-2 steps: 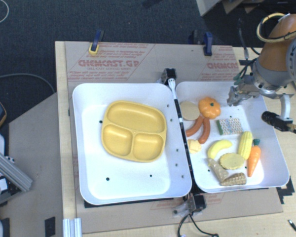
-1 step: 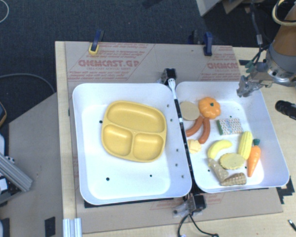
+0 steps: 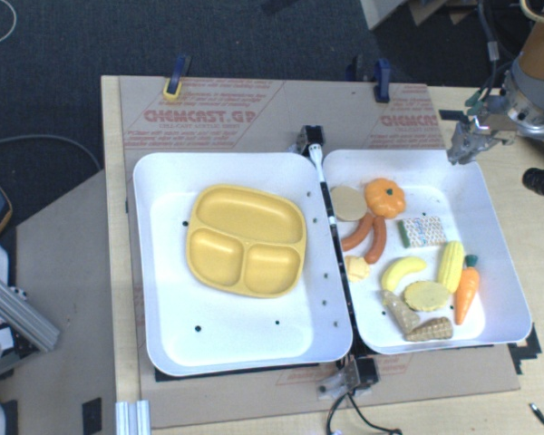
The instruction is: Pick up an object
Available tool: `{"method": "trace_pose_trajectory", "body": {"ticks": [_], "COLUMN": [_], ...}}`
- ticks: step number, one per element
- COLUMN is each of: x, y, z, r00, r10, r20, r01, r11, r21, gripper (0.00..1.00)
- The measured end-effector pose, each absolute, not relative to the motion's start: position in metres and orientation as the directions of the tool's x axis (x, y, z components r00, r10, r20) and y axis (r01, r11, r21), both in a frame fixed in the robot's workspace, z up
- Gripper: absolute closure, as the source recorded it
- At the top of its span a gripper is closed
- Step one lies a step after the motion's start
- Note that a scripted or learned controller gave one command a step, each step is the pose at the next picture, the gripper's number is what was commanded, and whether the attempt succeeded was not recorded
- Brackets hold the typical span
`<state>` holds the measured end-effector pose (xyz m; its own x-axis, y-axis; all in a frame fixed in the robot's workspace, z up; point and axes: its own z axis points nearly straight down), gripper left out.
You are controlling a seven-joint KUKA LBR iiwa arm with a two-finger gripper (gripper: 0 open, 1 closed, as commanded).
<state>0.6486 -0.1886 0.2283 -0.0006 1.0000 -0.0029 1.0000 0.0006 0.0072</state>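
Observation:
The right bin holds several toy foods: an orange pumpkin, a tan round slice, two sausages, a speckled block, a banana, a corn cob, a carrot, a yellow round piece and a cone-like piece. My gripper hangs above the bin's far right corner, well away from the food, with nothing between its fingers.
The left bin carries a yellow three-compartment plate. Blue and yellow clamps grip the board's far edge. A small pale yellow piece lies by the divider between the bins.

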Motion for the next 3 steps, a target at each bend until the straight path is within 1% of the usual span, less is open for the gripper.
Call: {"method": "trace_pose_trajectory", "body": {"ticks": [1, 2, 3], "x": [0.619, 0.581, 0.547], "y": [-0.152, -0.116, -0.074], "z": [0.237, 0.222, 0.234], "r00": [-0.002, -0.002, -0.004], "r10": [1.000, 1.000, 1.000], "r20": [0.001, 0.003, 0.003], "r01": [1.000, 1.000, 1.000], "r11": [0.002, 0.002, 0.004], "r21": [-0.001, -0.006, -0.004], "gripper": [1.00, 1.00, 1.00]}}
